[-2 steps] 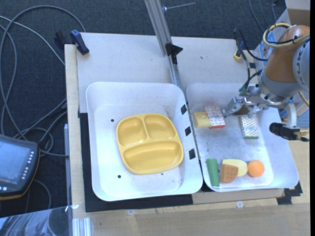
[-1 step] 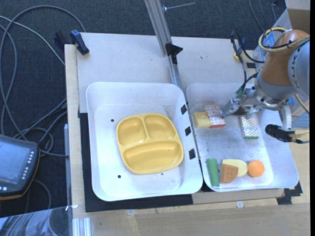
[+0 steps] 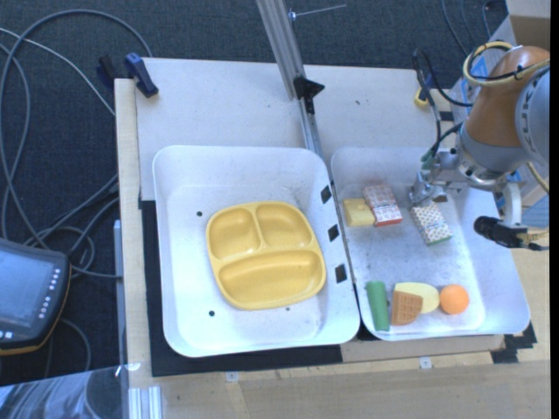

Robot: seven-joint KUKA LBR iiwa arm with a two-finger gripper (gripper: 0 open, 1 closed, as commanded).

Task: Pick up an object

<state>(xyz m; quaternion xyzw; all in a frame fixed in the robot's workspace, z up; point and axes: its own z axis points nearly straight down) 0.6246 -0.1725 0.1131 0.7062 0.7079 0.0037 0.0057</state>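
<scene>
Along the right bin's [image 3: 498, 317] near edge lie a green stick [image 3: 376, 305], a waffle-like piece [image 3: 406, 307] overlapping a yellow lump [image 3: 425, 297], and an orange ball [image 3: 453, 299]. Farther back, the gripper [image 3: 425, 190] hangs just above a patterned packet [image 3: 431, 223]; its grip cannot be made out. A red-white box [image 3: 383, 205] touches a yellow block [image 3: 355, 212].

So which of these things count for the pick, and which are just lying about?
For the pick, all in the right white bin:
gripper
speckled green-white packet
red-white box
yellow block
green cylinder
waffle-patterned orange piece
yellow wedge
orange ball

Lying about:
yellow divided plate
left white bin
blue clamp
</scene>
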